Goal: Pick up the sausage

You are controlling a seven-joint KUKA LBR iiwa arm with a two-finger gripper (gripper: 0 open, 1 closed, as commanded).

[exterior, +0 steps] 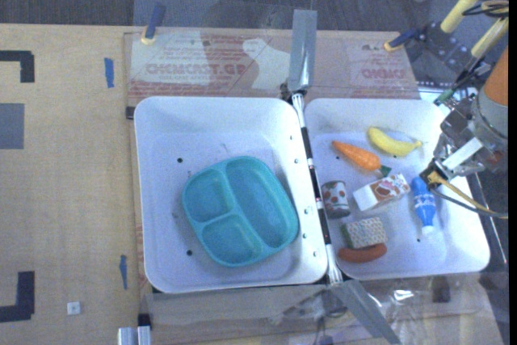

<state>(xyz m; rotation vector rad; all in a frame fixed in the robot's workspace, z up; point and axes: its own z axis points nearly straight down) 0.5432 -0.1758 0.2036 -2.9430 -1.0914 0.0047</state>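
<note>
Brown cardboard covers the bench (pixel 65 174), with blue tape marks and black corner marks on its left part. Two shallow white bins sit side by side, touching along a middle seam.

Left bin (pixel 161 125): holds one teal plate (pixel 239 210) with three compartments, lying flat and turned at a slant, nearer the bin's right wall.

Right bin (pixel 464 242): holds the small things.
- Arm (pixel 494 105) enters from the right, grey with the orange band at the frame edge, over the bin's right rim.
- Gripper (pixel 443 167) sits low at the right side of the bin, just above the blue bottle. Whether its parts are spread or pressed together cannot be told; nothing is seen pinched there.
- Yellow banana (pixel 393 141) lies near the far wall.
- Orange carrot (pixel 356 156) lies just left of the banana, close but apart.
- White carton (pixel 381 191) with a red patch lies tilted in the middle.
- Blue bottle (pixel 423 206) with a white cap lies just right of the carton.
- Brown can (pixel 334 199) stands beside the middle seam.
- Speckled sponge-like block (pixel 366 232) with a green edge lies below the carton.
- Reddish sausage (pixel 363 254) lies at the near wall, just beside the block, well apart from the gripper.
</note>
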